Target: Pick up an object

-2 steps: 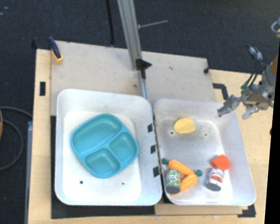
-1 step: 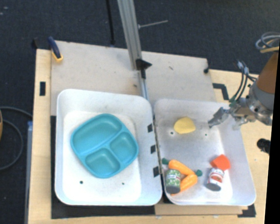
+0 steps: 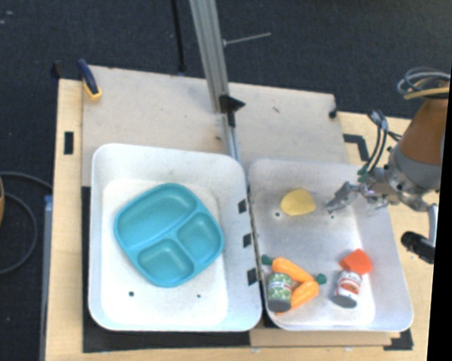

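Yellow object (image 3: 298, 202): smooth, rounded lump, lying flat in the upper middle of the right bin (image 3: 372, 306); nearest thing to the gripper.
Gripper (image 3: 339, 200): just right of the yellow object, low over the bin; whether it is apart or together cannot be told; nothing seen between its tips.
Progress: judged not yet picked; approach done, grasp and lift remain.
Carrots (image 3: 295, 274): orange, tapered, glossy, near the front wall.
Green can (image 3: 279, 290): small cylinder, touching the carrots.
Bottle (image 3: 350, 277): white, orange cap, lying tilted.
Left bin (image 3: 98, 298): shallow white plastic.
Plate (image 3: 168, 234): teal, three compartments, rounded.
Bench (image 3: 161, 107): pale, matte board.
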`<state>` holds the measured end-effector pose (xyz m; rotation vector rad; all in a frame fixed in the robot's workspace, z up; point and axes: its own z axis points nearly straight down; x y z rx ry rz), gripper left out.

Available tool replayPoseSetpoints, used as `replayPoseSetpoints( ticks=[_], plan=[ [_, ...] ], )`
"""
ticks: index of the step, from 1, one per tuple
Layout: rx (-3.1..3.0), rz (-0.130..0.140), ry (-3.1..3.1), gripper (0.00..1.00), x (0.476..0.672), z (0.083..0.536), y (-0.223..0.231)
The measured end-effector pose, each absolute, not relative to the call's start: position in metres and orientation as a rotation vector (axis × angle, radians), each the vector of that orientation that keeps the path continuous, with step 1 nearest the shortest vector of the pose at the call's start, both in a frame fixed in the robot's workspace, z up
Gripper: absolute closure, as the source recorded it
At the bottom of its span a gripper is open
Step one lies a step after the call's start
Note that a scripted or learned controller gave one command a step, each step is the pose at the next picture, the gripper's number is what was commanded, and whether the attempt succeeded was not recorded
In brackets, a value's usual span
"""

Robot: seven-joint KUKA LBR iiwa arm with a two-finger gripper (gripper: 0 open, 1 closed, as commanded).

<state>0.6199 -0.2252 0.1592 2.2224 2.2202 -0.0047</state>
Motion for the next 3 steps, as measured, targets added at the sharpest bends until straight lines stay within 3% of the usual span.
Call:
replayPoseSetpoints(
  ticks=[1,2,3],
  plan=[
    [2.224,-0.005,2.219,0.00,0.620,0.107,-0.226],
    [2.217,0.002,2.215,1.00,0.622,0.122,-0.227],
    [2.214,0.006,2.219,1.00,0.627,0.187,-0.227]
  ],
)
